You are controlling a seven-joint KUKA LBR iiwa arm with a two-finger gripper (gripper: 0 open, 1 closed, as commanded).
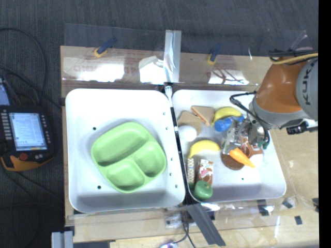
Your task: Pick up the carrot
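Within the right bin point(269, 187), the carrot point(241, 157) lies tilted over a brown piece point(232, 161), with the gripper point(239, 136) just above it; whether the gripper is open or closed cannot be told. Advisable: descend straight and clamp across the carrot's narrow width. Bananas point(204, 147) crowd the left; bare floor lies toward the right wall.

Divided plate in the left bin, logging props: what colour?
Light green divided plate, clearest in the camera view.
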